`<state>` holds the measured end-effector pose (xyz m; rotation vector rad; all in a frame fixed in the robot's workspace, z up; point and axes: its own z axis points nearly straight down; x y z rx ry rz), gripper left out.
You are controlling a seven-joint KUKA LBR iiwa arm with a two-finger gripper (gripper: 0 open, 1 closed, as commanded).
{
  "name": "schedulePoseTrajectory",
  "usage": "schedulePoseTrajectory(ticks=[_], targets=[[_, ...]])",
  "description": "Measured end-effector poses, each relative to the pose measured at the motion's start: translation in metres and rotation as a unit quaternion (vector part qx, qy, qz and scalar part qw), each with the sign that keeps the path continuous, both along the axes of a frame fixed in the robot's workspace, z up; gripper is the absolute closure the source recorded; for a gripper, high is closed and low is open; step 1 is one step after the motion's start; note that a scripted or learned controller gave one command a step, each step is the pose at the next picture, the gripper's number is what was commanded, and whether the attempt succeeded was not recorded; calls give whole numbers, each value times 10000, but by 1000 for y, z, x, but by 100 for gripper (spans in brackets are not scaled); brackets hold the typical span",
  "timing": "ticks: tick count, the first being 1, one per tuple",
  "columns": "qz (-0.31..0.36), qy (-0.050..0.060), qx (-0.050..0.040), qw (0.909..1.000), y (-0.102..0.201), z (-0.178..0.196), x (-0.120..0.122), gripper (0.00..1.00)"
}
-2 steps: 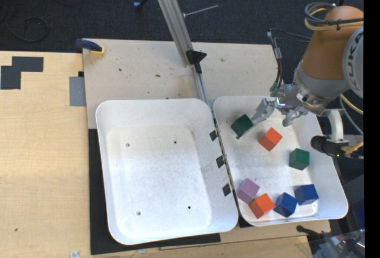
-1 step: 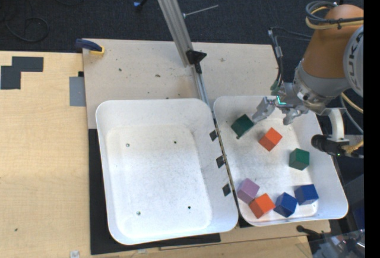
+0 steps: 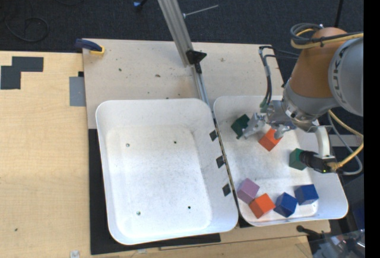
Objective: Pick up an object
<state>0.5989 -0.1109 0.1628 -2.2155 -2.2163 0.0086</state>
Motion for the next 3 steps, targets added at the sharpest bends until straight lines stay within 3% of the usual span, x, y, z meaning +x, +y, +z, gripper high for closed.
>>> schedulePoseTrajectory(ticks=[1,2,3], targets=[[-29,1,2,10000,8,-51,-7,0],[-29,-36,-7,10000,8,-71,-6,0],[-67,-33,-1,10000,7,-61,-7,100]])
